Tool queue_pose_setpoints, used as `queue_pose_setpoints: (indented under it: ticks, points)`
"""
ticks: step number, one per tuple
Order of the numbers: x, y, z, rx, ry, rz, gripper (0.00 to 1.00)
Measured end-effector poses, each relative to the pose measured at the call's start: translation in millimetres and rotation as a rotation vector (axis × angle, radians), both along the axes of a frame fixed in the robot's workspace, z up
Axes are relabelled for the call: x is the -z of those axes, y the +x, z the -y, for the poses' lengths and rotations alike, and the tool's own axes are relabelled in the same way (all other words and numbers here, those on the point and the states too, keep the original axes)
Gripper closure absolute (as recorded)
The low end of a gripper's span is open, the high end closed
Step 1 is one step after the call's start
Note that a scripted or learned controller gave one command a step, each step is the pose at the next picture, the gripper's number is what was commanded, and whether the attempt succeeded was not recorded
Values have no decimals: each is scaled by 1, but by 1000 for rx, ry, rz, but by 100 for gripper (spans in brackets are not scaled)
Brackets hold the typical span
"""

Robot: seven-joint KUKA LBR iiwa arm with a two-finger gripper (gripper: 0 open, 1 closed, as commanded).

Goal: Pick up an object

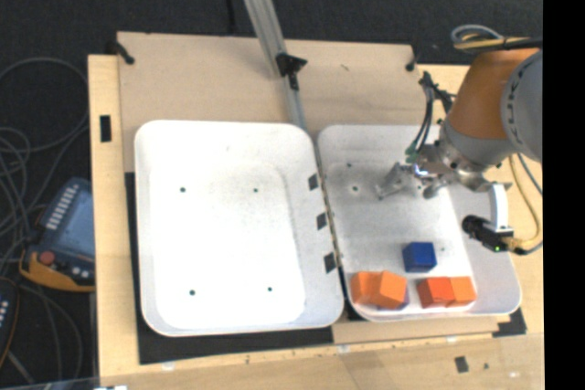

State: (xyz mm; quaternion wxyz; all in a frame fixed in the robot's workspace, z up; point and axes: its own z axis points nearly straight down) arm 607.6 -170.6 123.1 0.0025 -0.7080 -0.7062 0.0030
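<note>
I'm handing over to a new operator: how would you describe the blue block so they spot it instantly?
Look in the right-hand bin, toward its near edge. The blue block sits just behind two orange blocks. It is the one blue thing there and stands apart from both.

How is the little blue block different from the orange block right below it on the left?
The small blue block is blue, while the orange block at the bin's near left corner is orange. The blue one looks smaller than the orange one. The blue block sits alone out on the bin floor, while the orange one lies against the near rim. Both are boxy blocks resting in the right white bin, untouched by the gripper.
</note>
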Motion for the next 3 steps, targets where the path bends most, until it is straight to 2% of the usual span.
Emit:
queue_pose_setpoints:
  ticks: [1,2,3]
  points:
    - [26,-62,26,2,-1,8,0]
    - [25,-112,-14,-1,-2,12,0]
    - [14,-110,-11,5,-2,16,100]
